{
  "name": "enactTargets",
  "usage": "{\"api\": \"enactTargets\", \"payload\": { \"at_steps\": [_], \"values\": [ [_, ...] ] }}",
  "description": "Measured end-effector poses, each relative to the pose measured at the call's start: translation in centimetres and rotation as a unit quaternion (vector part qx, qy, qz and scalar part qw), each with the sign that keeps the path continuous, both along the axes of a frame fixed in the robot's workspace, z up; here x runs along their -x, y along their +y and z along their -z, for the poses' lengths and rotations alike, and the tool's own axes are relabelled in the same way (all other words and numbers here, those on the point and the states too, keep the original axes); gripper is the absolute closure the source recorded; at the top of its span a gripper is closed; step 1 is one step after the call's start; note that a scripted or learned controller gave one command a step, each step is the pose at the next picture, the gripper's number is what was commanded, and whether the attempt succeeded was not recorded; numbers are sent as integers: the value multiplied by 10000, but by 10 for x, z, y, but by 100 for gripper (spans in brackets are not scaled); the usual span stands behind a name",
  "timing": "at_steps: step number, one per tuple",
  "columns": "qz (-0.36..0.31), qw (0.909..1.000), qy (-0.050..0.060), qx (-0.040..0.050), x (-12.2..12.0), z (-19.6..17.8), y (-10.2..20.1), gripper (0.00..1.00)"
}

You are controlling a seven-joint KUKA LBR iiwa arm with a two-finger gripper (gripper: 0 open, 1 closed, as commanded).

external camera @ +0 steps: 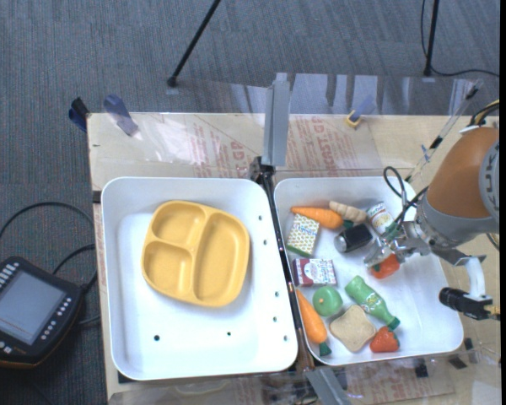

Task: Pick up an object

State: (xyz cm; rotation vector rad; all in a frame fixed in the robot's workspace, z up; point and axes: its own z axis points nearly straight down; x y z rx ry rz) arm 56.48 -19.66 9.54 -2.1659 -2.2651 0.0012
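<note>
1. Grey arm (460, 188) reaches in from the right; its pincer (394, 247) sits low over the right bin (422, 332), too small and cluttered to tell its state.
2. Just below the pincer lies a red-orange item (387, 267); contact unclear.
3. Right bin also holds a carrot (319, 217), a small can (379, 217), a dark can (352, 239), two small cartons (304, 234), a green bottle (372, 301), a green apple (327, 300), a bread slice (353, 328), a strawberry (385, 340).
4. Left bin (135, 344) holds a yellow divided plate (196, 252).
</note>
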Motion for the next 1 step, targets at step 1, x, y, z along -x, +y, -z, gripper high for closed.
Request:
{"api": "enactTargets", "payload": {
  "at_steps": [1],
  "values": [
    [181,9998,-67,23,-53,-108,50,100]
  ]
}}
